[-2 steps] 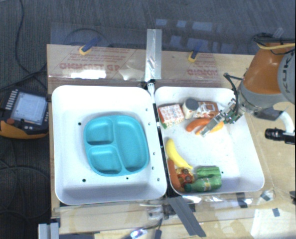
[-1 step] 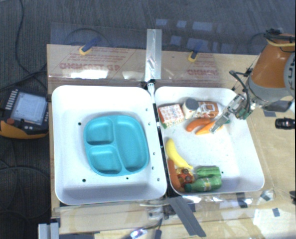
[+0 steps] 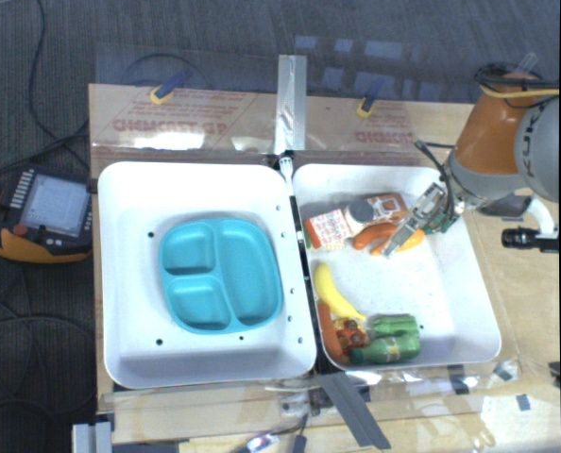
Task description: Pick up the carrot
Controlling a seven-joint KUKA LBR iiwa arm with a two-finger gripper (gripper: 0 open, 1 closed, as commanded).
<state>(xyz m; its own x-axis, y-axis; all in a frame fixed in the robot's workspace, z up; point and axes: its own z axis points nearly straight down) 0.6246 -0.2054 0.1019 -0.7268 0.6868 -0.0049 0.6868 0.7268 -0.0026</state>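
We are looking down on a bench [image 3: 63, 366] carrying two shallow white bins side by side. The left bin [image 3: 120, 281] is holding a turquoise divided plate [image 3: 220, 273] with three compartments, lying near its middle. The right bin [image 3: 469, 300] is holding the smaller things. To the left of the bench, on the dark carpet, a handheld control pendant [image 3: 42, 213] with a grey screen and an orange edge is lying face up.

The grey arm [image 3: 507, 149], with its orange band, is reaching in from the right over the far right corner of the right bin. Its gripper [image 3: 394, 243] is slanting down towards the bin's upper middle, and we are seeing its fingers [image 3: 402, 231] set narrowly about the carrot [image 3: 375, 236], which is lying between them on the bin floor, orange and pointing left. We cannot tell whether the carrot is lifted.

Just beside the carrot to the left, a small red and white carton [image 3: 329, 227] is lying flat, and a dark rounded thing [image 3: 364, 211] is lying just behind them. Along the bin's left wall a yellow banana [image 3: 332, 293] is lying, and near the front edge a green packet [image 3: 389, 339] is resting beside a small reddish thing [image 3: 342, 333].
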